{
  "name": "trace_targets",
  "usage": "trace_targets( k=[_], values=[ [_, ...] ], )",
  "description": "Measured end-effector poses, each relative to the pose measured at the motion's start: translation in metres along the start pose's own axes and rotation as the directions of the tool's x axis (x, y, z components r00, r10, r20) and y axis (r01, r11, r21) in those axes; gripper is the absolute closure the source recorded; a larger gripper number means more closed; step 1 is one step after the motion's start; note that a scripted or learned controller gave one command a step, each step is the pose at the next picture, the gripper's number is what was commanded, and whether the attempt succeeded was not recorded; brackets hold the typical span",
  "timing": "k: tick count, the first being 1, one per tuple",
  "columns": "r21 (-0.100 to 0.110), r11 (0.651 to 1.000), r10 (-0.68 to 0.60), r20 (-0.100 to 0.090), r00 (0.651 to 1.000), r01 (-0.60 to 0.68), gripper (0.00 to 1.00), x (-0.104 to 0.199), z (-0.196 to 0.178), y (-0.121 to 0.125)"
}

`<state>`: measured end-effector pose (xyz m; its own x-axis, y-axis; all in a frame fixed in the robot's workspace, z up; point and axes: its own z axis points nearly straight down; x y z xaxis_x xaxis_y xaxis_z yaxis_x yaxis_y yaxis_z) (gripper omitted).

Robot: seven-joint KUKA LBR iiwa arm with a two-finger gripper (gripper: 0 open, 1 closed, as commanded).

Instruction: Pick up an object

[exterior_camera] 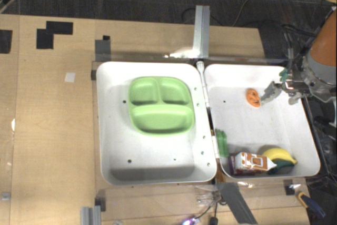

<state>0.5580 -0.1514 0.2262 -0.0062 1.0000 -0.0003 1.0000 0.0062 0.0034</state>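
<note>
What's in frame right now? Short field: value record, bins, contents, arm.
left bin: green divided plate, lying flat near the middle
right bin: orange piece near the back; green item along the left wall; carton and banana at the front, touching
arm: reaching in from the right, gripper over the right bin's back right, just right of the orange piece
held: nothing visible in the gripper

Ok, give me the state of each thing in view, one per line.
Gripper: over the right bin's upper right, just right of the orange piece, holding nothing visible.
Orange piece: lying on the right bin floor, free.
Green plate: flat in the left bin, compartments up.
Banana: lying in the right bin's lower corner, against the carton.
Carton: on its side at the front wall.
Green item: against the right bin's left wall.
</note>
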Motion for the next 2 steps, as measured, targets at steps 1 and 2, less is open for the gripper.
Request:
trace_targets(
  k=[1, 2],
  values=[
    [-0.002, 0.969, -0.245, 0.001, 0.969, 0.245, 0.0, -0.009, 0.055, 0.049],
    [-0.008, 0.961, -0.276, 0.005, 0.961, 0.276, 0.0, -0.006, 0.137, 0.085]
  ],
)
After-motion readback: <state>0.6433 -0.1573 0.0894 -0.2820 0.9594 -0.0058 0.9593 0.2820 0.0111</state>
